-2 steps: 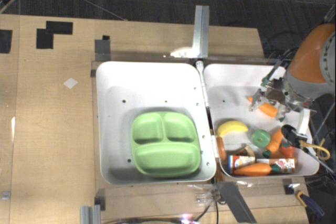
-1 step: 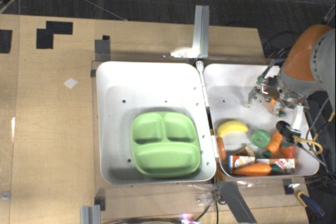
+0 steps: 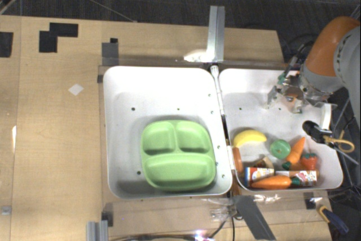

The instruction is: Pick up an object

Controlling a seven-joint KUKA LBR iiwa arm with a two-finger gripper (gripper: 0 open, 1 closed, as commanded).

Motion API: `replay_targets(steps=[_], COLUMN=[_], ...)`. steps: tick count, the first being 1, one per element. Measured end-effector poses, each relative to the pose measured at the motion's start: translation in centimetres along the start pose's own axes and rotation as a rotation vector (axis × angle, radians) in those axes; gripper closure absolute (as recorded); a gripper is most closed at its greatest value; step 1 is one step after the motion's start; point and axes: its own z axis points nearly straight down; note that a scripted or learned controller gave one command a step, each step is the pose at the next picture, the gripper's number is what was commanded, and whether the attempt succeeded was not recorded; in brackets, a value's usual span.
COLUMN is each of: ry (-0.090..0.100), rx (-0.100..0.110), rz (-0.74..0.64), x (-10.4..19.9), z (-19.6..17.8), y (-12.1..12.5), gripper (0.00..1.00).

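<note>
Camera view
Gripper (image 3: 286, 95): over right bin (image 3: 248, 107), far right part; finger state cannot be told.
Objects: banana (image 3: 249, 138), green round toy (image 3: 280, 148), carrots (image 3: 273, 182), bottle (image 3: 282, 176) along near wall.
Left bin (image 3: 121, 121): green divided plate (image 3: 177, 153).

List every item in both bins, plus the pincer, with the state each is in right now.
green tray: flat, right side up, in left bin
banana: lying in right bin
green round toy: resting beside banana
upper carrot: tilted, near right wall
lower carrot: lying flat along front wall
packet: lying flat behind lower carrot
pincer: over the right bin's far end, holding nothing visible
</note>
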Motion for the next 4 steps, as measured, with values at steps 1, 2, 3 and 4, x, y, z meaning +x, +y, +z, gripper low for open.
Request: replay_targets(steps=[1,2,3,4], ry=[-0.002,-0.005,-0.004,-0.009], rx=[-0.006,-0.017,-0.008,-0.018], rz=[0.042,-0.035,-0.1,-0.15], x=[-0.3,0.4,0.4,3.3], z=[-0.4,-0.4,-0.4,-0.5], y=[-10.5,-12.7,-11.3,-13.3], gripper=[0.0,0.0,0.0,0.0])
